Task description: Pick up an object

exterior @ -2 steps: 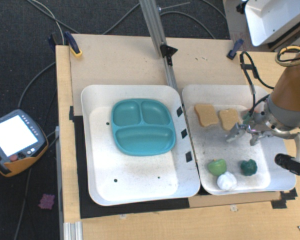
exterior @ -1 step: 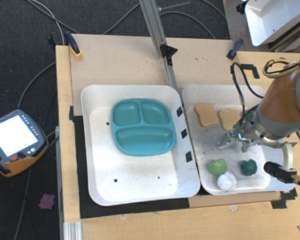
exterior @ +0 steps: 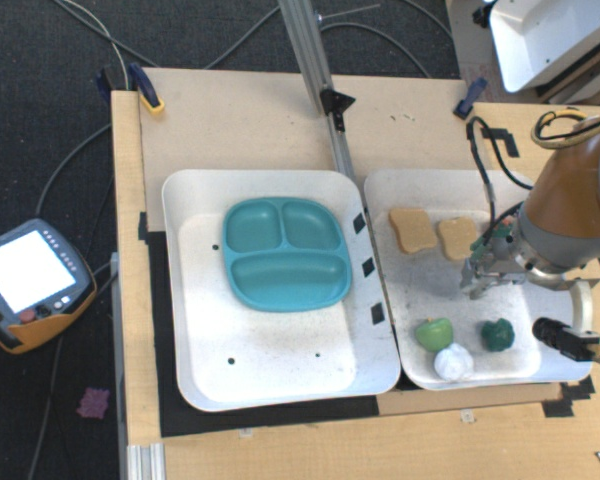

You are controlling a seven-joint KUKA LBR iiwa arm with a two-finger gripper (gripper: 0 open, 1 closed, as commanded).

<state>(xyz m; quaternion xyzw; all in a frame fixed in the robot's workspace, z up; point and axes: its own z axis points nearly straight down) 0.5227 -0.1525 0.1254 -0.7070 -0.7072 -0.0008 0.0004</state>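
Camera view: I see gripper point(exterior: 477, 280) low in right bin point(exterior: 420, 193), just near of two tan pieces point(exterior: 413, 230); finger spread I cannot tell. Green object point(exterior: 433, 333), dark green one point(exterior: 497, 335), white one point(exterior: 453, 363) along near wall. Teal tray point(exterior: 286, 252) in left bin. Risk, my judgement: objects clustered, gripper may nudge one aside and close on nothing.

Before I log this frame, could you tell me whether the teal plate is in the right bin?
No, the teal divided plate lies in the left bin, away from the right bin.
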